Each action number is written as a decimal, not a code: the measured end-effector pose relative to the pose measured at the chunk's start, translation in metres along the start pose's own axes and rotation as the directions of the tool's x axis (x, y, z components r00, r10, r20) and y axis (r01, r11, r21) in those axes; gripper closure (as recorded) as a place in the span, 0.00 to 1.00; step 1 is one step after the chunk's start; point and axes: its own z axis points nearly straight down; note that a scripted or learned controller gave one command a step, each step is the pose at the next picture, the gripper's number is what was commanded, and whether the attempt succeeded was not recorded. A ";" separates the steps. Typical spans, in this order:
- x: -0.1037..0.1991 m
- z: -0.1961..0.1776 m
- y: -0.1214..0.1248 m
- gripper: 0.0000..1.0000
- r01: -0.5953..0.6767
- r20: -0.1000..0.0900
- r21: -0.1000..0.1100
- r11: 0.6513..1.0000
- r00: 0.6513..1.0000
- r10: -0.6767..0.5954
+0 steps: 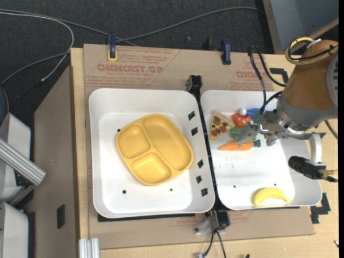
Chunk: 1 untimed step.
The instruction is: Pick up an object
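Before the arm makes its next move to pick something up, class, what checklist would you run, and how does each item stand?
1. Targets in the right white bin: orange toy carrot, pizza slice toy, yellow toy banana - ok.
2. Two-finger gripper over the cluster beside the carrot - ok.
3. Object seen between the fingers - cannot tell.
4. Red toy crowds the carrot, so a single clean grasp - not ok.
5. Yellow divided plate sits apart in the left white bin - ok.

Your left bin holds the divided plate. In the right bin, pizza slice, tomato and carrot cluster at the back-left; the banana lies at the front.
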 end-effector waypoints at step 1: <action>-0.004 0.061 0.005 0.00 0.000 0.000 0.000 1.000 1.000 0.000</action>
